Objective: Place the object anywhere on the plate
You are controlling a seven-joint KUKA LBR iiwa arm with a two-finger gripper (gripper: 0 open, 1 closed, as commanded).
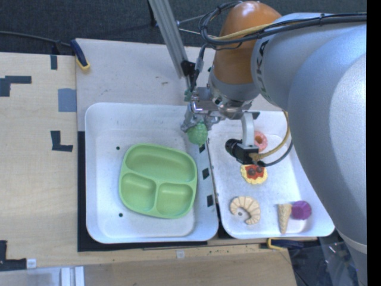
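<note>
gripper (195,124) apparently pinching green object (197,134) over white bins' (95,159) divider, near plate (158,180).

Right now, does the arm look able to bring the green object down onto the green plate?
Probably yes. The gripper holds the small green object just above the right rim of the left bin, and the green plate lies open below-left, with nothing standing between them.

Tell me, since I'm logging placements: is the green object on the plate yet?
No. The green object sits at the gripper, above the bins' shared edge, beyond the plate's upper right corner.
</note>
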